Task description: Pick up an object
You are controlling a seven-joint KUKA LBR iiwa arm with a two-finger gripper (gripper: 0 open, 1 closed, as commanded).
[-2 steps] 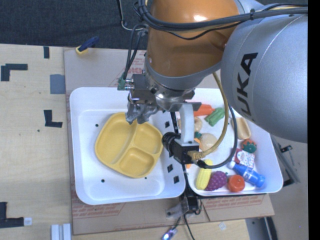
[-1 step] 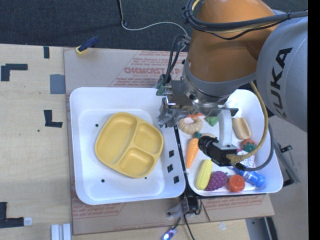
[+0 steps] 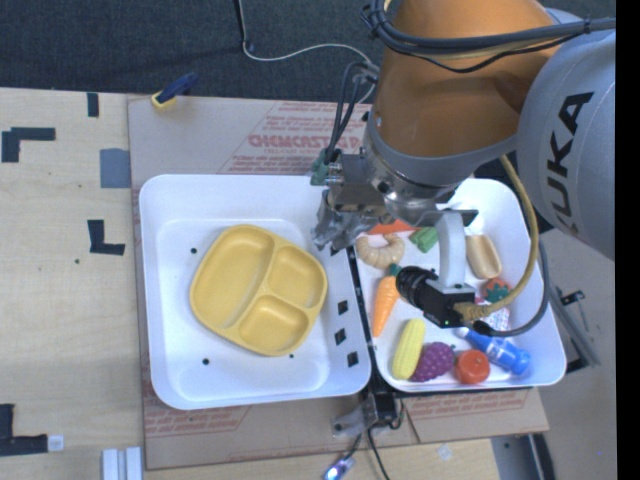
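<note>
Two white bins share the worktop (image 3: 60,318). The left bin (image 3: 150,268) holds a yellow divided plate (image 3: 258,288). The gripper (image 3: 335,230) hangs over their shared rim, its spread impossible to tell. Toy carrot (image 3: 384,303), corn (image 3: 407,348) and grapes (image 3: 433,361) lie in the right bin (image 3: 540,343); nothing looks lifted yet.

A pale wooden bench (image 3: 60,298) fills the left and near side, marked with black tape pieces (image 3: 100,238). A brown cardboard sheet (image 3: 200,138) (red print along its far edge) lies on it. Beyond, at the far side, dark grey carpet (image 3: 120,18) runs across, evenly lit.
</note>
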